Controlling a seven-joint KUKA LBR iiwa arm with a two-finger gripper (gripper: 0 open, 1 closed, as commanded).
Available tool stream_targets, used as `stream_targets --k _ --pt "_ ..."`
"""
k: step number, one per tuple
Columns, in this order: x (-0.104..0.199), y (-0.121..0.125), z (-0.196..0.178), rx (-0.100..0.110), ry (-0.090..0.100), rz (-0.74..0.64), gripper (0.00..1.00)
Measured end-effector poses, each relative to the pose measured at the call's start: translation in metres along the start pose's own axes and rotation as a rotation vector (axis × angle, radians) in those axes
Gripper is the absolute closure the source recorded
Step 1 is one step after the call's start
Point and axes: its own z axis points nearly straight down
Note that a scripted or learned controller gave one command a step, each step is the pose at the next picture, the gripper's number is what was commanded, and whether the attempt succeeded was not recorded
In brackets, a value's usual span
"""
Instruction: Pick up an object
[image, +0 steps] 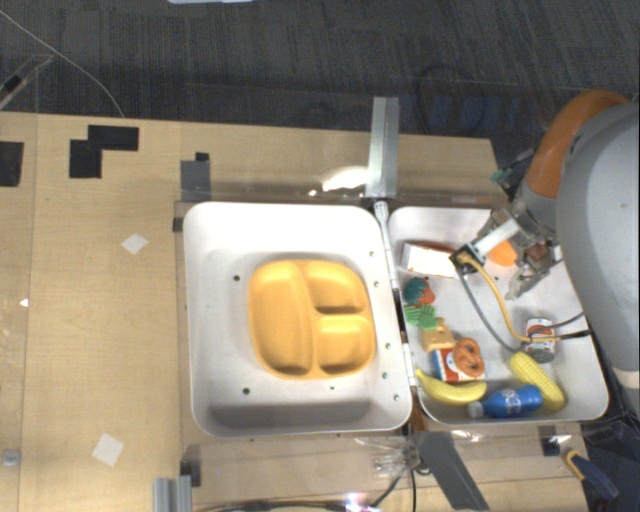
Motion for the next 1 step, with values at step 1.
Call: stream_targets --k 1 --pt "-0.0066 -0.0302 0.0481 -0.003 0.004 0.045 0.0"
